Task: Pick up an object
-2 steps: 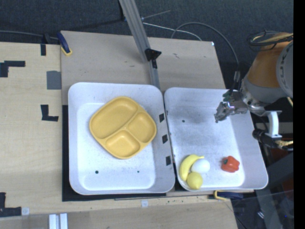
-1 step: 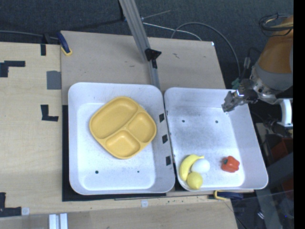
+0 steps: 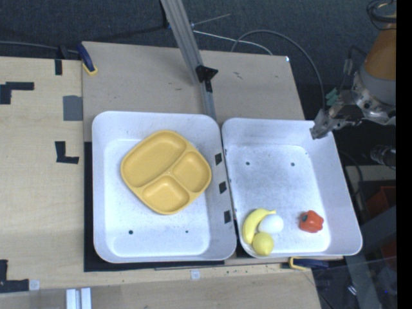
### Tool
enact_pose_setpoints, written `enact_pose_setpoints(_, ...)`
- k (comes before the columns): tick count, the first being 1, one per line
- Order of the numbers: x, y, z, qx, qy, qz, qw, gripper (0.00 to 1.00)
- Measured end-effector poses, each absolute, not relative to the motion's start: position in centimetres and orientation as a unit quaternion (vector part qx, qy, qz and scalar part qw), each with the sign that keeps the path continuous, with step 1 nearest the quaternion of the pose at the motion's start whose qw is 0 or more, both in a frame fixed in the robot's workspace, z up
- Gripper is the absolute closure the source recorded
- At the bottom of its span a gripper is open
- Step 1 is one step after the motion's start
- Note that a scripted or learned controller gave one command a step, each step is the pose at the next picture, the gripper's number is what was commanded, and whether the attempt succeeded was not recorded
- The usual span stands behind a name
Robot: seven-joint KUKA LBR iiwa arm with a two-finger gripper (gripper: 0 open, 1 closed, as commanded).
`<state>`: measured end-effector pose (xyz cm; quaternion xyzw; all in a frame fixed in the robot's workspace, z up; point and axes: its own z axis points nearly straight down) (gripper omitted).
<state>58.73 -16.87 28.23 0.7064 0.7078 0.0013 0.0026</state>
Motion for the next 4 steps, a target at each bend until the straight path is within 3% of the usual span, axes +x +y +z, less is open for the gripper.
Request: enact_pose_setpoints(4,58.9,4.9,26.2,0.705,0.71,-0.0001,-0.001,1.0)
